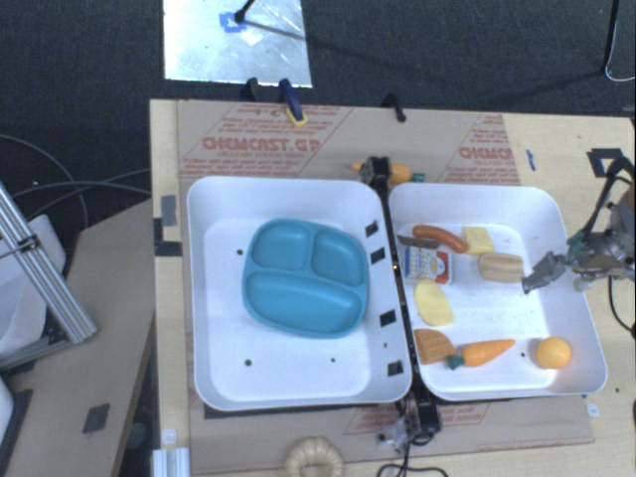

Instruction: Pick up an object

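Observation:
The right bin (569, 229) holds several toy foods. A red sausage (438, 237) lies by a yellow cheese slice (479, 239), with a tan bread roll (500, 266) and a small printed carton (428, 264) below them. Nearer the front are a pale yellow oval piece (433, 303), a brown pastry (433, 345), a carrot (484, 352) and an orange (553, 352). My gripper (545, 271) reaches in over the bin's right side, just right of the bread roll and above the orange. Nothing shows in its grasp.
The left bin (214, 296) carries a blue divided plate (305, 276). A black clamp strip (390, 286) joins the two bins. A small orange object (397, 174) sits behind the bins on the cardboard. A blue-and-yellow clamp (291, 102) stands at the bench's back edge.

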Tool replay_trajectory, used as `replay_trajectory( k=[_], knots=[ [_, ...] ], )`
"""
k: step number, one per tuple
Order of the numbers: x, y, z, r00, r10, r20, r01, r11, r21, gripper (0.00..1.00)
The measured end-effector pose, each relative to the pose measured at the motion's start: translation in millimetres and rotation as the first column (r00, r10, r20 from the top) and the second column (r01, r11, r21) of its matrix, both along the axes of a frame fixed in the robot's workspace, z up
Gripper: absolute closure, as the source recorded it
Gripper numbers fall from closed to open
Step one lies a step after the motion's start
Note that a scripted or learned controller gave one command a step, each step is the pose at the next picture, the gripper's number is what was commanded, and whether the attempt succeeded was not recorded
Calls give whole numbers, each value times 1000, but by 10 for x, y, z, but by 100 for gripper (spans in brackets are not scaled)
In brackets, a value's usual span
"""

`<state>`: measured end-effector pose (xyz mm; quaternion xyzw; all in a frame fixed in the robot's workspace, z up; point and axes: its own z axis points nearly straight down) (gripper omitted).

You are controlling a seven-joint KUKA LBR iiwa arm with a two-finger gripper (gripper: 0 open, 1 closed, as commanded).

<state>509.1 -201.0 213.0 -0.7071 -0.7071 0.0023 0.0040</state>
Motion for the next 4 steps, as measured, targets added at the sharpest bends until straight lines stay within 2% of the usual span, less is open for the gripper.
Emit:
replay_trajectory(
  k=[1, 2, 3, 4],
  knots=[
    [26, 2, 51, 1000, 3, 10, -3, 1000, -3, 0],
    [60, 19, -572, 1000, 2, 6, -2, 1000, -1, 0],
    [-28, -37, -1118, 1000, 0, 5, 0, 1000, -1, 0],
    [-25, -33, -1295, 1000, 1, 8, -1, 1000, -2, 0]
  ],
)
